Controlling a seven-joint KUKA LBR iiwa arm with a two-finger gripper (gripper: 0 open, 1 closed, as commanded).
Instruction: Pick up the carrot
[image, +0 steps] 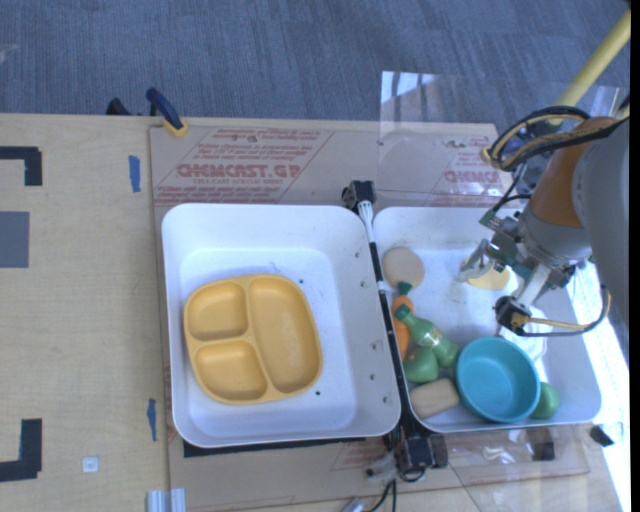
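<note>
Camera view has the carrot (401, 312) lying against the right bin's (580, 395) left wall, well left of the hand (489, 262), which hangs over that bin, its grip impossible to tell. Around them, tan tabletop (80, 330) and blue-grey floor (250, 50).

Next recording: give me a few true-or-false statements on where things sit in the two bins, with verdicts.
1. The yellow three-compartment plate lies in the left white bin. True.
2. The orange carrot lies on the yellow plate. False: it lies in the right white bin, against that bin's left wall.
3. The round blue bowl sits in the right bin's near part. True.
4. The gripper is over the left bin. False: it is over the right bin, right of the carrot.
5. The green toy vegetable sits left of the blue bowl. True.
</note>
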